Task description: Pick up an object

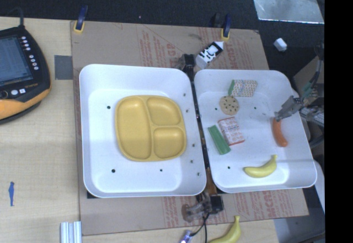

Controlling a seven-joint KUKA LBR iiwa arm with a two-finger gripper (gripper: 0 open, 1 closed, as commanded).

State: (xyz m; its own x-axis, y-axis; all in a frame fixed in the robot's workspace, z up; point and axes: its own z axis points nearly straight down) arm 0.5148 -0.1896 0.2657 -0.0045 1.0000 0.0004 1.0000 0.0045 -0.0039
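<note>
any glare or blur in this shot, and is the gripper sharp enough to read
Camera view: soft overall, glare washing the left bin floor beside the yellow tray; right bin items are recognisable but label text is unreadable; the gripper at the right bin's edge is blurred, its fingers indistinct.

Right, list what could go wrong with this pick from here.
1. The gripper sits at the right bin's far right side, just above the orange carrot-like piece. The piece lies close to the bin wall, so a finger may strike the wall.
2. That piece looks narrow and rounded, so it could roll or slip away from a closing grip.
3. The banana lies nearby and might get nudged.
</note>
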